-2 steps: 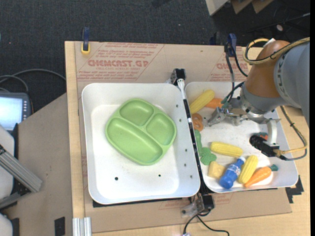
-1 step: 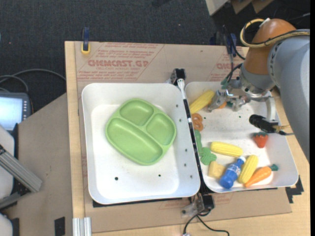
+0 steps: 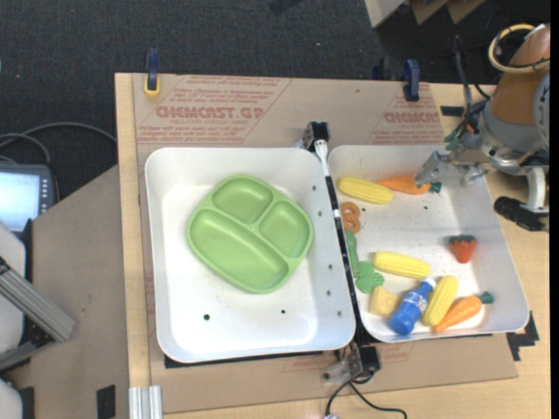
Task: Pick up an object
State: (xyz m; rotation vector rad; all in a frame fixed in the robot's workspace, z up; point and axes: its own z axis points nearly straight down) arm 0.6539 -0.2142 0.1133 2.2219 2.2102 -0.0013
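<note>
The right bin (image 3: 502, 260) holds several toy foods. A yellow corn cob (image 3: 365, 190) and an orange carrot (image 3: 400, 183) lie at its far end. My gripper (image 3: 444, 173) hangs over the bin's far right part, just right of that carrot's tip, and I see nothing in it. Nearer the front lie a red strawberry (image 3: 463, 249), a second corn cob (image 3: 400, 264), a blue bottle (image 3: 410, 306), a third corn cob (image 3: 442, 297) and another carrot (image 3: 458, 312).
The left bin (image 3: 175, 304) holds a green divided plate (image 3: 251, 231). An orange ring (image 3: 349, 216), a green toy (image 3: 367, 278) and a yellow block (image 3: 382, 300) sit along the right bin's left wall. Clamps (image 3: 410, 81) stand at the bench's far edge.
</note>
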